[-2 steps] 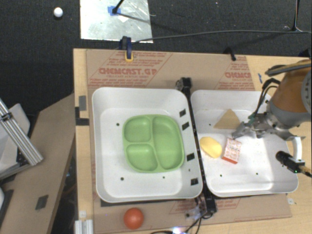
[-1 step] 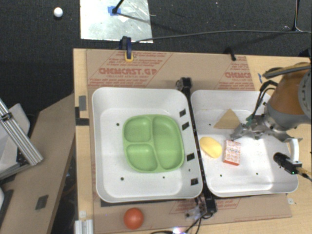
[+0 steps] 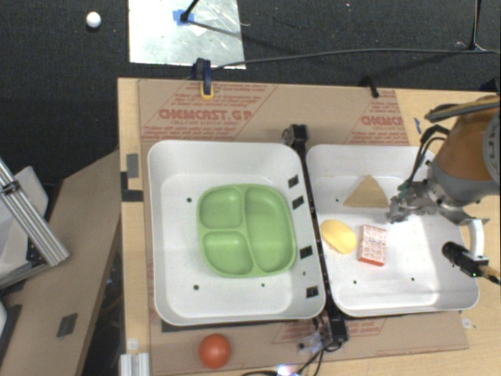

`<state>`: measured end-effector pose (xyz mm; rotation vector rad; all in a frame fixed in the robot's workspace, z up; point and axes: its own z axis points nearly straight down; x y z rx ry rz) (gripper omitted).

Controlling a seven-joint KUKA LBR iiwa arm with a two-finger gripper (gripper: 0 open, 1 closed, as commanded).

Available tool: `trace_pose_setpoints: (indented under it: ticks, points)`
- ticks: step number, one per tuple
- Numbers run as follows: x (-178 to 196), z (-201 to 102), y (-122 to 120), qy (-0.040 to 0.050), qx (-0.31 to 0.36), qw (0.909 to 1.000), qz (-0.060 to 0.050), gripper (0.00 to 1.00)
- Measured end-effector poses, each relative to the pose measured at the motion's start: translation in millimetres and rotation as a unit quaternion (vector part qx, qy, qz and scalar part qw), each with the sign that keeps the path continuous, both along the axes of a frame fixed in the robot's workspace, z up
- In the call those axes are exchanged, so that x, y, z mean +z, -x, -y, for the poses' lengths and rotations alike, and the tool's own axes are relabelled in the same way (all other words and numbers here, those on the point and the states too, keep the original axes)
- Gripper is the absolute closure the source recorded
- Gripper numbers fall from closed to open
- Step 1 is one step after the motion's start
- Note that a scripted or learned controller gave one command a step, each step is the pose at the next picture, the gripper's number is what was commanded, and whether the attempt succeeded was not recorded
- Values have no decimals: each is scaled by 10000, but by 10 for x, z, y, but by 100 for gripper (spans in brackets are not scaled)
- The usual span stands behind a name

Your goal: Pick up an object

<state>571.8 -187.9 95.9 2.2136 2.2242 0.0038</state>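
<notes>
Right bin (image 3: pixel 438 288): bare floor near front; yellow lump (image 3: pixel 339 236), red packet (image 3: pixel 373 244), tan wedge (image 3: pixel 367 193) crowd left half.

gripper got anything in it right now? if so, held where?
Cannot be told. The gripper hangs over the right bin beside the tan wedge; nothing visibly sits between its fingers.

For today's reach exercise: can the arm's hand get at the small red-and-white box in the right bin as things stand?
Probably yes. The hand is over the right bin, the red-and-white box lies close by with open floor around it, and only the yellow object beside it crowds one side.
</notes>
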Motion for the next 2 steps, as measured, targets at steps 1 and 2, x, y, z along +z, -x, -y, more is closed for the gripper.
trace_pose_setpoints:
  ticks: [1,2]
  points:
    - [441,-7,28,2,-5,10000,2,100]
    - [1009,-26,105,6,3,10000,15,100]
